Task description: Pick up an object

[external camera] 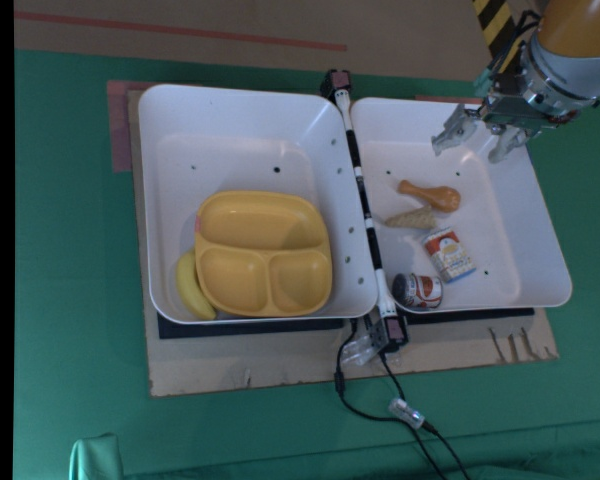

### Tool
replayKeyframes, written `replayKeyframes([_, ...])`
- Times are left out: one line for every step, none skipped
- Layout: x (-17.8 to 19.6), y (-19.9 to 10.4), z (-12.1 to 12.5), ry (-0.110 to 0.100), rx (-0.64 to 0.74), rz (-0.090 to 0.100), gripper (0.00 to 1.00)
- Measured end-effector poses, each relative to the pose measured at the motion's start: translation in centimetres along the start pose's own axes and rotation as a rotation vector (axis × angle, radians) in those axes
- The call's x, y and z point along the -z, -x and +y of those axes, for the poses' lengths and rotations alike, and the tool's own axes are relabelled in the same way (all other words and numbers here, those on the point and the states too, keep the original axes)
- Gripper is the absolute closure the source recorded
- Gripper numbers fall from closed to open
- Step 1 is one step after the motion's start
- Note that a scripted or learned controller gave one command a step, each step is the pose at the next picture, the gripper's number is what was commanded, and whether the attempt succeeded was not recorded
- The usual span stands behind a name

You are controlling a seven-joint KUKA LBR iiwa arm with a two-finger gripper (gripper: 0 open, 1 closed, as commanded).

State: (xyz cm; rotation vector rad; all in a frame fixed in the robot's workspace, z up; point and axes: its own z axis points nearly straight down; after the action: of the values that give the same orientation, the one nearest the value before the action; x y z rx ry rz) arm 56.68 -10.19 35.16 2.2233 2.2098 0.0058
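My gripper (477, 144) hangs open above the back of the right bin (540, 238), with nothing between its fingers. Below and to its left lies a brown chicken drumstick (433, 196). A tan cone-shaped piece (410, 219) rests just in front of the drumstick. A small red and white carton (448, 254) lies nearer the front, and a dark round can (417, 290) sits at the bin's front left corner.
The left bin (230, 128) holds a yellow divided plate (263, 253) with a banana (192, 288) tucked against its left side. A black bar with white dots (363, 208) runs between the bins. Cables (400, 408) trail over the green bench in front.
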Motion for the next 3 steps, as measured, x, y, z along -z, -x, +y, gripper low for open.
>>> replayKeyframes([-15.8,2.3,-0.8,0.005,0.000,-0.002,0.00])
replayKeyframes([-14.4,2.5,-0.6,0.017,-0.006,-0.006,1.00])
replayKeyframes([-14.4,2.5,-0.6,0.017,-0.006,-0.006,0.00])
